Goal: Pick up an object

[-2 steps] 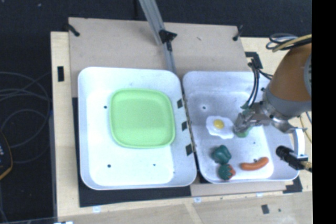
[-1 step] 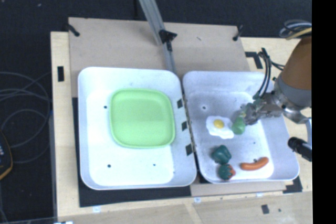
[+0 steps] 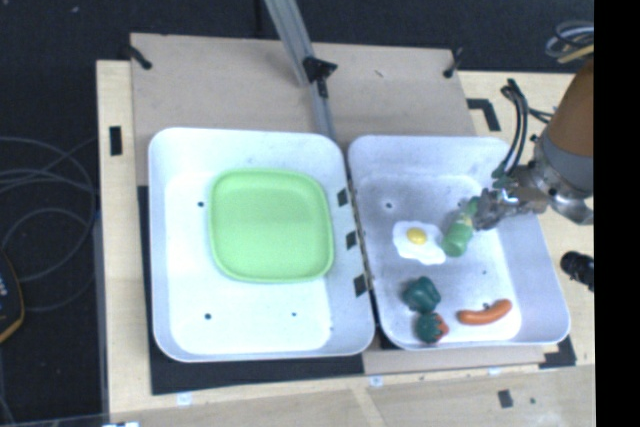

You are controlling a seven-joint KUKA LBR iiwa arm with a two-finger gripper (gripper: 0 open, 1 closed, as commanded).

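We've got our gripper [image 3: 487, 211] down in the right bin [image 3: 530, 310], right against a green bottle [image 3: 457, 235] beside the fried egg [image 3: 417, 241]. Can't tell whether it's actually gripping, so nothing looks lifted yet; the pickup's still left.

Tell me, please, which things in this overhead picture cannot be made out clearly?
- Gripper: small and blurred in the camera view, so whether it grips the pale green object just beside it cannot be told.
- Pale green object: too blurred to identify.
- Arm: cut off by the right edge.
- Dark green and red item: too small to name; it lies close below the green pepper.
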